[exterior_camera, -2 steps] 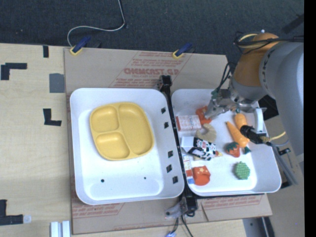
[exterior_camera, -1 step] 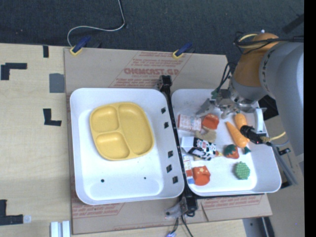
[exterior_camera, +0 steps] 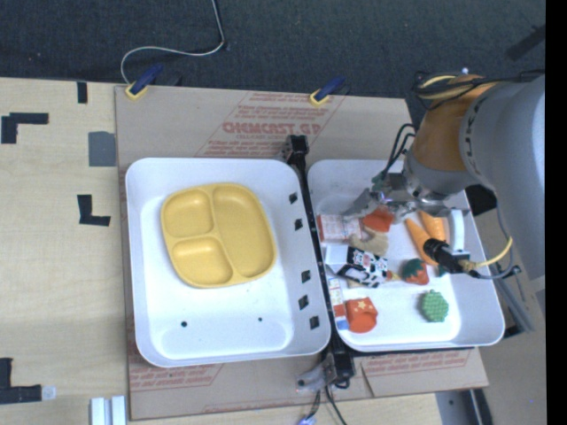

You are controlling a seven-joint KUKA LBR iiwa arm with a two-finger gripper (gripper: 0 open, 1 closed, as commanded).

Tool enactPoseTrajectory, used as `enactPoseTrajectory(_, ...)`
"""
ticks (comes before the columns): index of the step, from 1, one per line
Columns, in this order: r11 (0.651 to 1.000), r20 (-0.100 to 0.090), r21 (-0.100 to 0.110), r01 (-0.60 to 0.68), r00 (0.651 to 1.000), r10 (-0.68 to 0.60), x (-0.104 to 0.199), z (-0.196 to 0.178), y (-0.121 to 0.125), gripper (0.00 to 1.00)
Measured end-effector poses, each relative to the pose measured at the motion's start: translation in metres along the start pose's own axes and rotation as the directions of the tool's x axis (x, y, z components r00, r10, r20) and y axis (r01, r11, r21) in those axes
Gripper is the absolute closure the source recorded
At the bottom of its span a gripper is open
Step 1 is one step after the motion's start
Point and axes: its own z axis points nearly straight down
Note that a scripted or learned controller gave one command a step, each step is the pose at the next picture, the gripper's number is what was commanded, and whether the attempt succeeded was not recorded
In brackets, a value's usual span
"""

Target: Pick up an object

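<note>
Looking down on the bench, you see the gripper [exterior_camera: 383, 204] low in the far part of the right bin [exterior_camera: 483, 326], just above a small red-orange toy [exterior_camera: 378, 221]; whether it grips anything you cannot tell. Near it lie a carrot toy [exterior_camera: 423, 235], a black-and-white cow toy [exterior_camera: 365, 264], a strawberry toy [exterior_camera: 415, 272], a green round toy [exterior_camera: 433, 305] and a red packet [exterior_camera: 361, 313]. The left bin [exterior_camera: 146, 326] carries a yellow divided plate [exterior_camera: 216, 234].
</note>
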Motion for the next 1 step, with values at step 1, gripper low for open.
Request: enactPoseTrajectory(1, 1.000, -0.007, 0.004, 0.003, 1.000, -0.003, 0.0040, -0.0098, 0.0007, 1.00)
